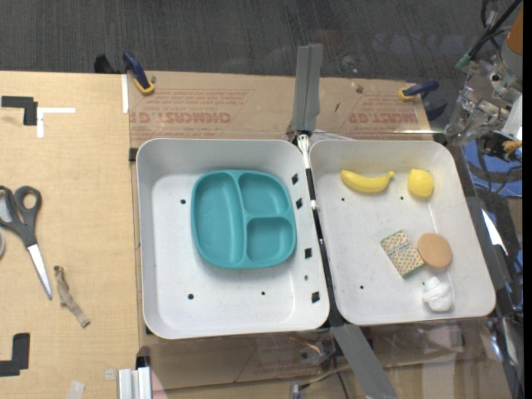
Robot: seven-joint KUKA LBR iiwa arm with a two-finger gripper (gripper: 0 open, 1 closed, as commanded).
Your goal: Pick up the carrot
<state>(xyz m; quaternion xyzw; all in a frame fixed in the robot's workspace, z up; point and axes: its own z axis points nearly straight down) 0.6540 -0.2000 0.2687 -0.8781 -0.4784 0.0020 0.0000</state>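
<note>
While the claw (486,110) sits at the top right, beyond the right bin (465,223), I cannot tell its opening; perhaps nothing is held.

So the light wooden worktop (75,248) has two shallow white plastic bins side by side on brown cardboard (216,115): left bin (158,306), right bin (465,298). Grey-handled scissors (25,223) lie over at the left edge.

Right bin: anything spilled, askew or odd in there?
Nothing stands out. Banana and lemon lie apart near the far wall; cracker and tan disc touch near the right wall, with a white wad just nearer.
</note>
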